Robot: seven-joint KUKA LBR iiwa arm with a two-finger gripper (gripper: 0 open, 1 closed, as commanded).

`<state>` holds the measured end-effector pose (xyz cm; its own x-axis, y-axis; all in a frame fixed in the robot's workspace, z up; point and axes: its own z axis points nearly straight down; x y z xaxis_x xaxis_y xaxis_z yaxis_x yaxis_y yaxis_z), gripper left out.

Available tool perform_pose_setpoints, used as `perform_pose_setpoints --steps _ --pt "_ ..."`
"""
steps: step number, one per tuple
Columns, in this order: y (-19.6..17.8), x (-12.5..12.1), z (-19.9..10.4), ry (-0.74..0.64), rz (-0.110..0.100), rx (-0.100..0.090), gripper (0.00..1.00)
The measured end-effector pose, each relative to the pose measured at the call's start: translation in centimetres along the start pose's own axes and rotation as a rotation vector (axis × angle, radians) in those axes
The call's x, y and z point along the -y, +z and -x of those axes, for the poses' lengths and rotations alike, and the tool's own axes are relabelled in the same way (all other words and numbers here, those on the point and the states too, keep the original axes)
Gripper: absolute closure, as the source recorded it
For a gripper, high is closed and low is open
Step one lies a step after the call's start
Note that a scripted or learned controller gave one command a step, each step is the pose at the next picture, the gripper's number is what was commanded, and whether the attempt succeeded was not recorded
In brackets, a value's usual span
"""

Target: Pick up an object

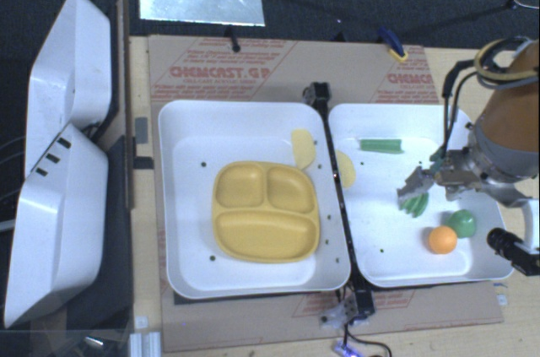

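In the right bin [380,262], my gripper [416,185] reaches in from the right and hangs just over a small green leafy object [413,203], which pokes out below its tip. An orange ball [442,240] and a round green object [461,221] lie close together to the gripper's lower right. A green stick [380,145] lies toward the bin's back. A pale yellow slice [345,170] rests near the bin's left wall.
The left bin [186,178] holds a yellow divided plate [266,209] and a pale yellow slice [302,148] by its right wall. The arm's orange band [510,123] rises over the right bin's right side. White housings [59,170] stand far left.
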<state>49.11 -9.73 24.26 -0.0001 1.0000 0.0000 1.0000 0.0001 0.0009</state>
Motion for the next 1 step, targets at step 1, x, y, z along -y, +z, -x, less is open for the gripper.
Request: perform_pose_setpoints --steps 1 --pt "1.70 -3.33 1.18 0.000 0.000 0.000 0.00"
